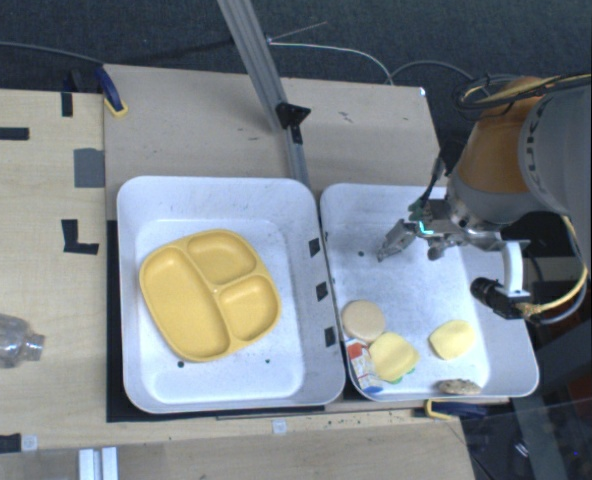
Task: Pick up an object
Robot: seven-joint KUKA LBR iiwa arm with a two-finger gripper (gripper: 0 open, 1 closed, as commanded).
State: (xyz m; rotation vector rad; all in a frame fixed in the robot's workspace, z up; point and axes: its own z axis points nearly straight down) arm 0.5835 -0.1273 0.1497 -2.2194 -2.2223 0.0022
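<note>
Gripper [404, 243]: seen over the upper middle of the right bin [376, 208], fingers pointing left and slightly down. Finger state: cannot be told, the tips merge into one grey shape. Nothing is seen between them.
Arm [521, 158]: grey body with an orange band [491, 153], entered from the right edge of the frame, upper right.
Bin floor under gripper: bare white, lightly speckled.
Round tan piece [363, 320]: lying in the lower left of the right bin, well below the gripper.
Yellow block [393, 356]: just below the tan piece, touching or nearly so; a green edge is visible at its lower right.
Red and white packet [361, 366]: against the bin's left wall, partly covered by the yellow block.
Second yellow piece [453, 339]: lower right of the right bin, apart from the others.
Brown crumbly item [459, 386]: at the bin's bottom rim, lower right.
Left bin [136, 208]: centre left of the frame, alongside the right bin.
Yellow divided tray [209, 293]: three compartments, lying flat in the left bin.
Clear bottle [4, 340]: on its side on the bench, far left edge.
</note>
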